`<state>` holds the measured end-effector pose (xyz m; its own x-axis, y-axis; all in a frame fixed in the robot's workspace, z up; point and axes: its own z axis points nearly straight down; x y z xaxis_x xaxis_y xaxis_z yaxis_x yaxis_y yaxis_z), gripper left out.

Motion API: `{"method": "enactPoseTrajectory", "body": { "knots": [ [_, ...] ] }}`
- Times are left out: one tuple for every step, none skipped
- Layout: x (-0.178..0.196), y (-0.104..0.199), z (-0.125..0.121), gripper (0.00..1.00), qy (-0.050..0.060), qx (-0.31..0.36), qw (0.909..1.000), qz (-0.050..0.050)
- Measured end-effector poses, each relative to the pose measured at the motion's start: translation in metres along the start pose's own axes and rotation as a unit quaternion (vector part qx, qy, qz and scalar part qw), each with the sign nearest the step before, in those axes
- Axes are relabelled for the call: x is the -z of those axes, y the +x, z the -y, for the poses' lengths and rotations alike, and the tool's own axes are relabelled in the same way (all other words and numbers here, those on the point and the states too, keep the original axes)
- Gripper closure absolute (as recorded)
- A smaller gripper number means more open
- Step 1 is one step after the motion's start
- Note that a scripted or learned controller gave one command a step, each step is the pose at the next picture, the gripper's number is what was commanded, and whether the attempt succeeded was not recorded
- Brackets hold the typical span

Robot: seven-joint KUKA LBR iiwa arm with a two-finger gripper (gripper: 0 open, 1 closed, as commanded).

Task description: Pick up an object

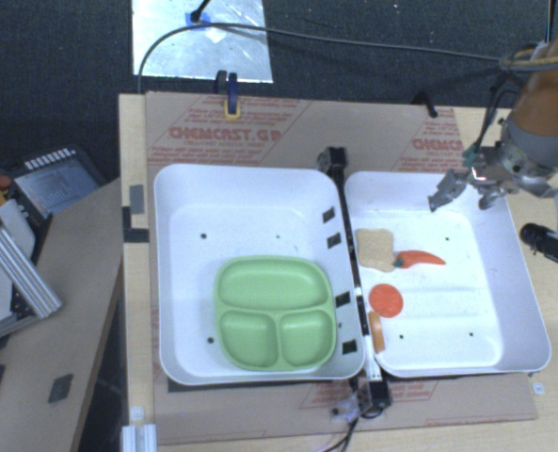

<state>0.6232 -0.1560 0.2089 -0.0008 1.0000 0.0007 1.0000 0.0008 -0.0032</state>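
Two shallow white bins sit side by side on the counter [260, 125], and everything worth grasping lies in the right bin [504, 290]. Along that bin's left side are a tan slice of toy bread [374, 249], a small orange carrot [420, 259] just beside it to the right, a flat red-orange disc [386, 299] below them, and a thin orange stick [376, 331] lying against the divider wall near the front. They are bunched near the wall between the bins, which would leave a finger little room on that side.

In the left bin [180, 252] rests a green divided plate [275, 312], three compartments up, sitting flat toward the front right; it looks too broad for a two-finger pinch unless taken by the rim.

At the right bin's far right corner hangs the gripper [467, 191], well apart from the toys and above the bin's back wall. Its two fingers appear spread, one pointing down-left and the other to the right, with nothing between them. That high, off-to-the-side pose keeps the arm [542, 111] out of the camera's line to the bin floor.

Judging from this, no pick has begun; the carrot, lying clear of the wall, seems the easiest target.
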Motion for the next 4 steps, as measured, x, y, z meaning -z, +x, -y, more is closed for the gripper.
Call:
{"method": "enactPoseTrajectory", "body": {
  "knots": [
    [-0.062, -0.002, 0.003, 0.0, 0.0, 0.0, 1.0, 0.0],
    [-0.119, 0.005, -0.002, 0.0, 0.0, 0.002, 1.0, 0.0],
    [-0.105, 0.005, -0.004, 1.0, -0.004, 0.002, 1.0, 0.001],
    [-0.059, -0.001, -0.002, 1.0, -0.005, 0.0, 1.0, 0.001]
  ]
}}
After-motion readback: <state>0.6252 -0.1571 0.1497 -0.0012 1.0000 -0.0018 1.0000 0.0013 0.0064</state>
